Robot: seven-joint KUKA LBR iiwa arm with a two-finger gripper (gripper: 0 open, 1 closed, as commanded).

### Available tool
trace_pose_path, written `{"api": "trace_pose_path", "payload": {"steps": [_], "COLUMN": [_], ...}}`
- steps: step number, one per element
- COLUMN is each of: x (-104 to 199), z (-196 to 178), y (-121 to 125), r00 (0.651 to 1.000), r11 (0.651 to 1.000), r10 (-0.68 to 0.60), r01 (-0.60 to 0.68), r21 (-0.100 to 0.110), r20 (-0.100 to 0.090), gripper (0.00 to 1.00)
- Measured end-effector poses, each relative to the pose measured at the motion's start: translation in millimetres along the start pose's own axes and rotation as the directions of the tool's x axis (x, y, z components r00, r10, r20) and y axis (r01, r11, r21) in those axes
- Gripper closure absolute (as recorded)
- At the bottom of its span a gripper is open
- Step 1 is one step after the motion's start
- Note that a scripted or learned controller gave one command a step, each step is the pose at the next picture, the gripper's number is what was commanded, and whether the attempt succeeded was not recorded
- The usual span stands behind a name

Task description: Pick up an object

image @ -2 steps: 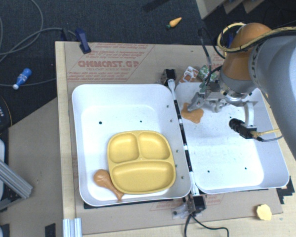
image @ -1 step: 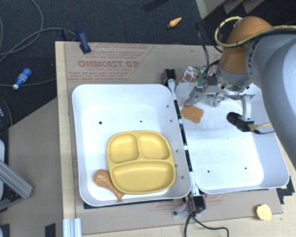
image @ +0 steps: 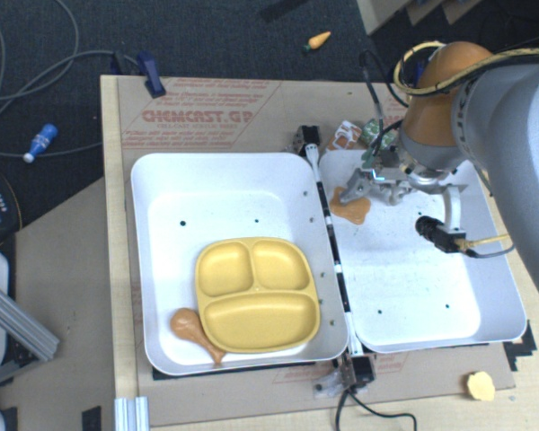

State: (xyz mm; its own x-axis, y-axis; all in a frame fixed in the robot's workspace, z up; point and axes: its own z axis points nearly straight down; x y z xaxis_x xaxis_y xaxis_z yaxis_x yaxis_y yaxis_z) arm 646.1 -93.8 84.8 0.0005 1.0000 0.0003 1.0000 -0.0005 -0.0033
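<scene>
Right bin [image: 431, 321], arm [image: 485, 106] reaching low

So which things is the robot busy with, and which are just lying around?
Part of the job:
- end effector
- tan flat piece just under it in the right bin

Just lying about:
- yellow divided tray
- orange drumstick toy
- blue bottle on the floor
- yellow lump on the bench

A single fixed camera hangs above the bench [image: 207, 106] and looks down at a slant, far enough back to take in both white bins: the left bin [image: 162, 196] and the right bin [image: 413, 312]. Dark floor [image: 207, 16] shows toward twelve o'clock, and the arm [image: 512, 124] enters from three o'clock (large, being nearest the lens).
</scene>
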Motion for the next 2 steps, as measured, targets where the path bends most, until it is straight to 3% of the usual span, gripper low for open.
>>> {"api": "trace_pose_path", "payload": {"steps": [1, 2], "x": [0, -4], "z": [0, 0], "y": [21, -15], "r00": [1.000, 1.000], "r11": [1.000, 1.000], "r10": [-0.003, 0.001], "r01": [0.003, -0.001], "r21": [-0.007, 0.000], "r20": [0.001, -0.001], "gripper": [0.00, 0.00]}}
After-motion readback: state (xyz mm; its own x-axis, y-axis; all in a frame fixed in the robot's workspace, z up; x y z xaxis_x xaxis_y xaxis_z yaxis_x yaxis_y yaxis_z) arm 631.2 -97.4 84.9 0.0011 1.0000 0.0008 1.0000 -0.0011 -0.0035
